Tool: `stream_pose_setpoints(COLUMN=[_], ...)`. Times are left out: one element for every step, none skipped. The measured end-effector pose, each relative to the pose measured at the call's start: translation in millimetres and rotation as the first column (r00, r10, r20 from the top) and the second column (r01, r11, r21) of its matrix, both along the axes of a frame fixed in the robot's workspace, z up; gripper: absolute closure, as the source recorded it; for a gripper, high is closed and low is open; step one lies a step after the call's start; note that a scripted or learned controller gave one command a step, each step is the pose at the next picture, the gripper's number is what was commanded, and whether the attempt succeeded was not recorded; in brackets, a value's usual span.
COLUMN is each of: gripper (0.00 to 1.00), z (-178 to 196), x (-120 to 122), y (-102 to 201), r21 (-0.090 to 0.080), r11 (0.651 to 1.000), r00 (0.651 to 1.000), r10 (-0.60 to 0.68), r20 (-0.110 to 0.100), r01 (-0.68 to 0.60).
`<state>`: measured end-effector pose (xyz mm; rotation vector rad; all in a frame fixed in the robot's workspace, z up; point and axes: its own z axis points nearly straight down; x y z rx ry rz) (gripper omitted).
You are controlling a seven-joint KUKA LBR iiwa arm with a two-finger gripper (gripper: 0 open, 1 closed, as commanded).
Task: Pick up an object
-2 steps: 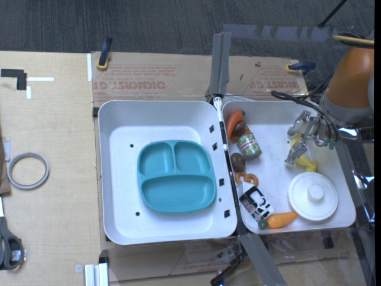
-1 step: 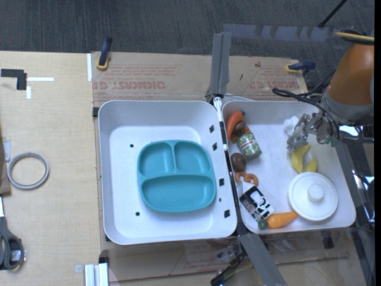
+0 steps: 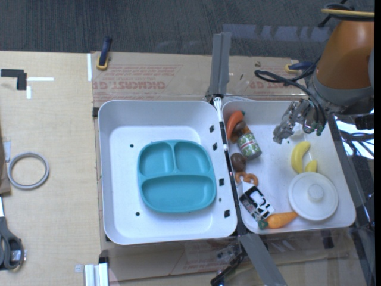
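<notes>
My gripper (image 3: 288, 128) hangs over the back of the right bin (image 3: 269, 109), with nothing visibly held in it. A yellow banana (image 3: 300, 157) lies just below and to the right of it. Nearer the front is a white round bowl (image 3: 314, 196). Along the bin's left side are an orange-red vegetable (image 3: 234, 121), a green can (image 3: 248, 146), a brown lump (image 3: 238, 160), an orange ring (image 3: 247, 179), a black-and-white item (image 3: 256, 202) and a carrot (image 3: 280, 220).
The left bin (image 3: 113, 159) holds a teal divided plate (image 3: 177, 176). On the bench to the left lie a grey tape ring (image 3: 27, 170) and scissors (image 3: 9, 252). A blue clamp (image 3: 105, 52) sits behind the bins. Cables run at the right.
</notes>
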<state>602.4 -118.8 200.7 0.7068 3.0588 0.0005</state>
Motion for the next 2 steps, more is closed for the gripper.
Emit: stream_pose_setpoints(gripper=[1.00,1.00], z=[-109,-108], x=[43,44], y=[-56,-97], r21=[-0.001,-0.003], r11=[0.976,0.854], r00=[0.976,0.854], r10=[0.219,0.521], r20=[0.001,0.003], r01=[-0.219,-0.521])
